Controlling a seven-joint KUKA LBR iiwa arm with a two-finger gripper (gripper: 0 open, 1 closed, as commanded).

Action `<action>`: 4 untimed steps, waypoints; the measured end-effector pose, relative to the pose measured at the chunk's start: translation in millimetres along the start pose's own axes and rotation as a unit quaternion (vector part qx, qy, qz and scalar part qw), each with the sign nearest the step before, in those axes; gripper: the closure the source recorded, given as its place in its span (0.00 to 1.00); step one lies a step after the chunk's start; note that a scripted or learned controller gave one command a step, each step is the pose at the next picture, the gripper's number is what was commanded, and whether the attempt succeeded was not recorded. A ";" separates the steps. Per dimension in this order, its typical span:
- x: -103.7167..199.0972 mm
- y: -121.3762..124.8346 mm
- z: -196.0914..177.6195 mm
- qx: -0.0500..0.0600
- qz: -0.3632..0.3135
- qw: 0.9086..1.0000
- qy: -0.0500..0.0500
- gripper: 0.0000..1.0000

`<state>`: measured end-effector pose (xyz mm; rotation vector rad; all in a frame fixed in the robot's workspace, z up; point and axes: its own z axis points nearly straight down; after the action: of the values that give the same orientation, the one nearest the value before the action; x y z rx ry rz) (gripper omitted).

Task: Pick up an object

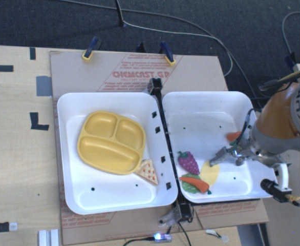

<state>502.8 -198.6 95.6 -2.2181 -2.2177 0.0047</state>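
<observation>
My gripper (222,157) hangs low over the right bin (201,102), near its right side, with the orange-banded wrist (279,118) behind it. Its tip is just above the upper edge of a pale yellow toy piece (210,174). To the left of that piece lies a purple grape bunch (188,162). An orange carrot with green leaves (195,183) rests below the grapes. A small red-orange object (234,136) peeks out beside the gripper, partly hidden by it. Nothing shows as held.
The left bin (70,188) holds a yellow divided plate (111,142) and a toy pizza slice (148,172) at the plate's lower right. A black divider with clips (163,137) separates the bins. Cables (191,27) run behind the bench.
</observation>
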 end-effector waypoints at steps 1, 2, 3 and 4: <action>0.2 1.4 -12.8 -0.002 -0.001 1.000 -0.001 1.00; 2.0 3.1 -75.2 -0.005 -0.001 1.000 -0.001 1.00; 2.1 7.8 -136.7 -0.005 0.000 1.000 -0.001 1.00; 2.3 7.9 -140.4 -0.003 0.000 1.000 -0.001 1.00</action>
<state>511.5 -196.5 236.0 -2.2208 -2.2218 0.0000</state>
